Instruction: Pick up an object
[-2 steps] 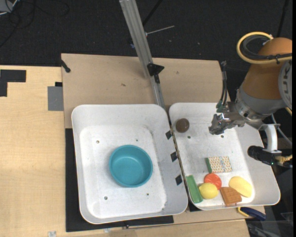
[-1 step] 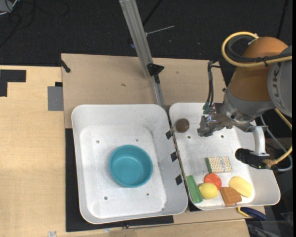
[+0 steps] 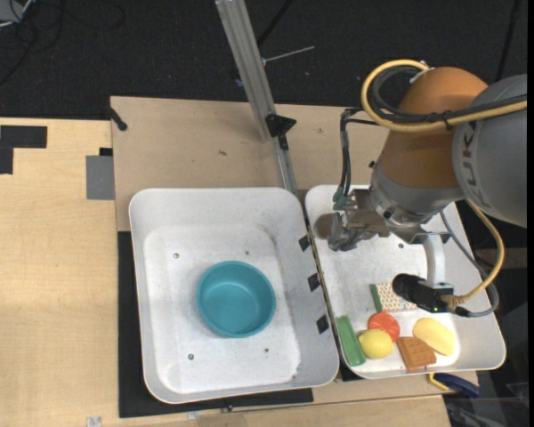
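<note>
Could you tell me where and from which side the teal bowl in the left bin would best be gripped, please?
Probably by its rim. The bowl sits upright and open, alone on the floor of the left bin, so its thin wall is exposed all round. The tool could come straight down with one finger inside and one outside. The rim's right side, nearest the arm, looks easiest to reach.

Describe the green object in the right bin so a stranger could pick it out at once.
Look in the right bin, at the cluster of small items along its near edge. The green stick lies at that cluster's left end, beside a yellow ball. It alone is long, thin and green; its neighbours are rounder, yellow, red or brown.
</note>
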`<state>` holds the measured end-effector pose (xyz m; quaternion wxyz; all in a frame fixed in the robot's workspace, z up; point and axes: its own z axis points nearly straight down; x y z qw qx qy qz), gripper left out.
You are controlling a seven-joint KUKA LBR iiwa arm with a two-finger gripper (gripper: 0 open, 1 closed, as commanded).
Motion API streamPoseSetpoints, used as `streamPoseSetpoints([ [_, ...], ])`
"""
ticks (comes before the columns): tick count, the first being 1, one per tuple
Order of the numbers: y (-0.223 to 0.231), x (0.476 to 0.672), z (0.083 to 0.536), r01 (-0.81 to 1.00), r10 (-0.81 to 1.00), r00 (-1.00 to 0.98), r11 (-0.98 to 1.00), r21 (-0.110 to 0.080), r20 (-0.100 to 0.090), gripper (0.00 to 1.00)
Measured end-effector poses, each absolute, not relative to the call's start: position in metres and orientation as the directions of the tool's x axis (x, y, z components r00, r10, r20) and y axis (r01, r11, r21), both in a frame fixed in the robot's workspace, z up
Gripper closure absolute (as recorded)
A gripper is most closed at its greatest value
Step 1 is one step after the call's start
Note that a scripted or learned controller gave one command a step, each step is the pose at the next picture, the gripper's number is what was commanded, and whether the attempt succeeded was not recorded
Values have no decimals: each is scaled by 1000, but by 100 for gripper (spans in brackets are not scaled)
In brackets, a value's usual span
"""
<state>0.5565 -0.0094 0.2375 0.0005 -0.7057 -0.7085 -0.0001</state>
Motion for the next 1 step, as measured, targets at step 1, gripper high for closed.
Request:
streamPoseSetpoints([
  [1,42,545,244,1000,1000,-3,3,-1,0,100],
])
